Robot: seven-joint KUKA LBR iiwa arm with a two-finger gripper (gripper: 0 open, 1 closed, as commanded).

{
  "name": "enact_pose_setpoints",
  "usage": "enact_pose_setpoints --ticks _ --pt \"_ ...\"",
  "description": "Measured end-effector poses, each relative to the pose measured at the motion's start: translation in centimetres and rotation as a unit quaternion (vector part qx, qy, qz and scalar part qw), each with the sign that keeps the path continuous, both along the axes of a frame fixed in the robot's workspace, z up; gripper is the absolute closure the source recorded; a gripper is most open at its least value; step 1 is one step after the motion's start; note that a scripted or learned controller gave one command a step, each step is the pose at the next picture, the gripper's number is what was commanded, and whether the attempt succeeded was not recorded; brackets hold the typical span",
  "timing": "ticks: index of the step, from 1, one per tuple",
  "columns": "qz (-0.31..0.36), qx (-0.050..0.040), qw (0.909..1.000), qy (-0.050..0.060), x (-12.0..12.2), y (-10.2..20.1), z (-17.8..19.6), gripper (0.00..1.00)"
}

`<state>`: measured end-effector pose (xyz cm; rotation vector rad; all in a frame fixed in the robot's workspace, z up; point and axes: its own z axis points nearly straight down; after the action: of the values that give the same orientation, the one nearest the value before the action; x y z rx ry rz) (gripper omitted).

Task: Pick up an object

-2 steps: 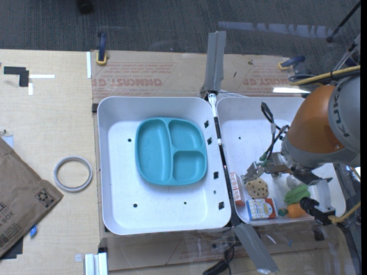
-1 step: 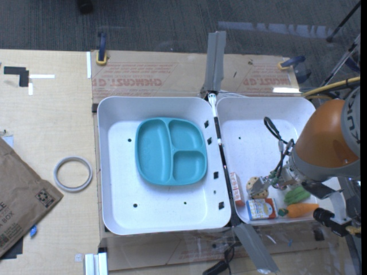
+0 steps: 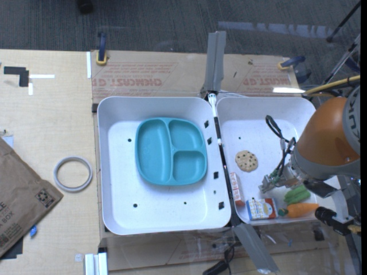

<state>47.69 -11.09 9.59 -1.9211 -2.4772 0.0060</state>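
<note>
**Arm low over the right bin's front items**

Dark grey carpet runs behind a pale wooden surface (image 3: 46, 130), which carries cardboard sheeting and two shallow white bins side by side. On the bare wood to the left lie a grey tape ring (image 3: 73, 173) and the corner of a brown cardboard box (image 3: 23, 196).

Seen from the overhead camera, the left white bin (image 3: 114, 211) holds a teal plastic plate with three compartments (image 3: 171, 151), lying flat near the bin's middle. The right white bin (image 3: 252, 125) holds a round brown chocolate-chip cookie (image 3: 246, 161) near its centre, a narrow red-and-white packet (image 3: 234, 188) along its left wall, a small red, white and blue carton (image 3: 261, 208) at the front, and a green vegetable toy (image 3: 297, 195) just behind an orange carrot toy (image 3: 303, 209) at the front right.

The grey arm with its orange band reaches in from the right. Its gripper (image 3: 273, 182) hangs low between the cookie and the green toy; whether it is spread or closed cannot be made out, and nothing is visibly pinched.
</note>
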Motion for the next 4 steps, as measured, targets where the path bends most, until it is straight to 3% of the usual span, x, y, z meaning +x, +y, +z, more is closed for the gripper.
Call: enact_pose_setpoints --ticks 1,2,3,4 --pt "0.016 -0.0009 0.9999 -0.003 4.4 -1.3 5.0 1.0" --pt "-0.062 -0.0019 0.9981 -0.002 5.2 6.3 12.3 1.0" --pt "-0.062 -0.002 0.9981 -0.002 5.2 6.2 12.3 0.0" --pt "-0.065 -0.0019 0.9979 -0.001 3.4 10.4 9.3 0.0"
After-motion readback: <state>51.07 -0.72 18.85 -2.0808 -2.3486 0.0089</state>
